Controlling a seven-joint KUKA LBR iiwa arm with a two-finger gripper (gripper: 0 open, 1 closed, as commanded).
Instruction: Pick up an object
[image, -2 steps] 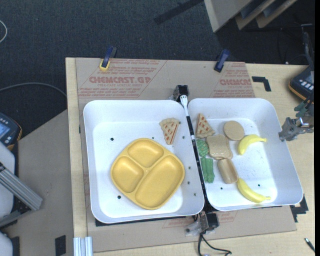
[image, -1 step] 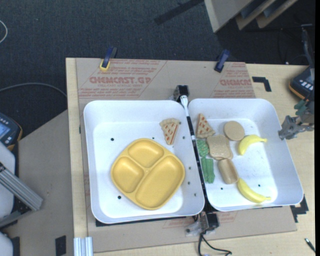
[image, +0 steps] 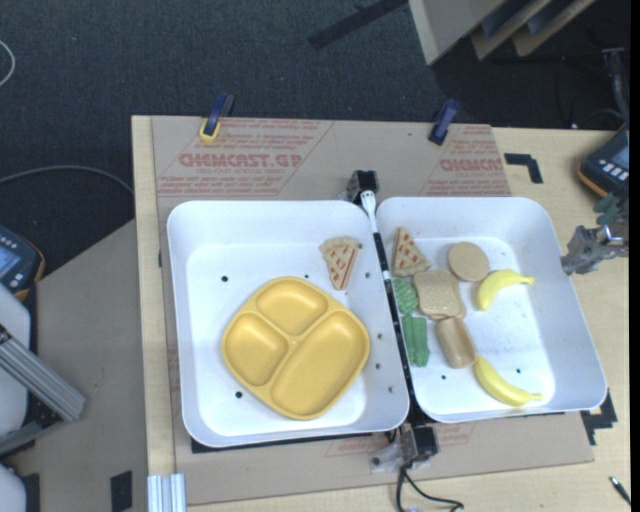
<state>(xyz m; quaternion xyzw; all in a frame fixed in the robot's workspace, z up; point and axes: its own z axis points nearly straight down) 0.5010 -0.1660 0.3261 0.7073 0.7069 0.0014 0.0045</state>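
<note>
Bench (image: 300, 160), gripper (image: 590, 248) partly cut off

End effector (image: 598, 243) cut off by right frame edge, fingers too small to judge; desk (image: 300, 150) front corners cropped.

left white bin (image: 190, 300): yellow divided plastic plate (image: 295, 346), waffle wedge (image: 340, 262) | right white bin (image: 560, 300): two yellow bananas (image: 500, 288) | gripper (image: 590, 245) at right rim
</note>
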